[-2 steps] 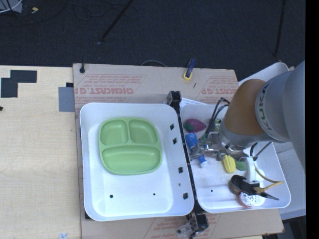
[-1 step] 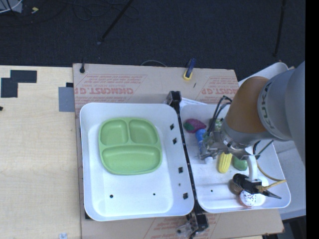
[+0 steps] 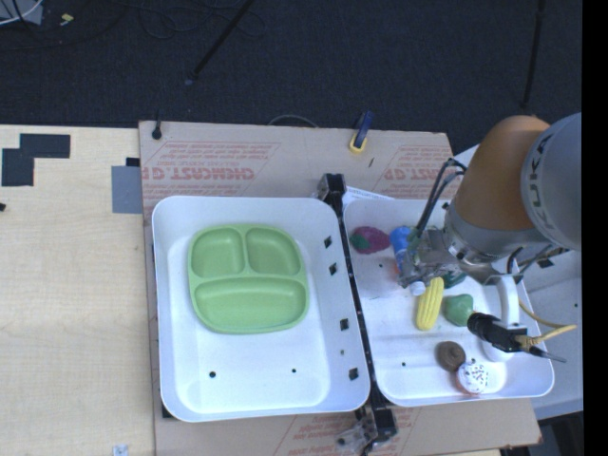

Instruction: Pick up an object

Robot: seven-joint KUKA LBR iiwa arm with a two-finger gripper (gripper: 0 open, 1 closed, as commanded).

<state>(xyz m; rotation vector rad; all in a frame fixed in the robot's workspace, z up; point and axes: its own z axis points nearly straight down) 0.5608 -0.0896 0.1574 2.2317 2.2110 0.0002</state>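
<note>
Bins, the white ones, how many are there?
2. The left bin holds a green tray. The right bin beside it holds toys such as a corn cob, with the gripper over it.

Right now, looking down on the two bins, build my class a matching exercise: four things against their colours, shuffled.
Things:
1. divided tray
2. corn cob
3. round toy at the right bin's far end
4. small disc near the right bin's near edge

Colours:
A. brown
B. green
C. magenta
D. yellow

Pairs: 1-B, 2-D, 3-C, 4-A
</note>
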